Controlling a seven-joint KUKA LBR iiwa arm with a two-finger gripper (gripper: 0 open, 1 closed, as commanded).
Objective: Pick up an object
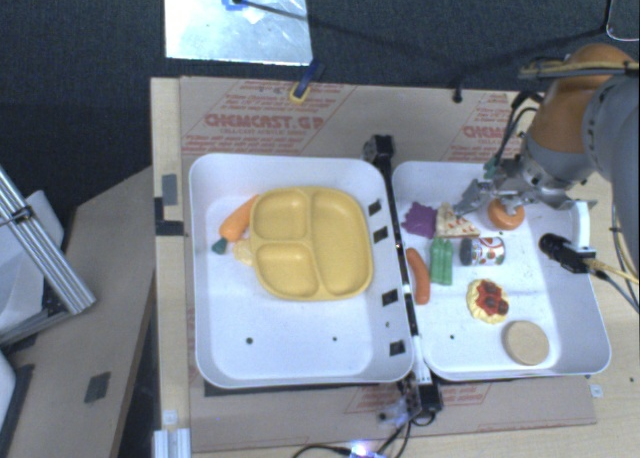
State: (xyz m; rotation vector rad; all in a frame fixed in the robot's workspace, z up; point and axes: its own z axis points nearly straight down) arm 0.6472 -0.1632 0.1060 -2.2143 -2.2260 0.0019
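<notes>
My gripper point(480, 196) hangs low over the back of the right bin point(590, 341). Just to its right lies an orange ring-shaped toy point(505, 214). Directly below and left of it sits a pizza slice point(457, 225), with a purple toy point(421, 218) further left. In front of these lie a green pickle point(441, 259), a small can on its side point(483, 250), an orange-red sausage point(417, 275), a round yellow and red toy point(488, 300) and a tan cookie point(526, 342). I see nothing held in the gripper.
The left bin point(215, 346) holds a yellow divided plate point(305, 242) with a carrot point(236, 219) at its left edge. A dark divider point(392, 236) runs between the bins. The arm's grey and orange wrist point(575, 116) rises at the right.
</notes>
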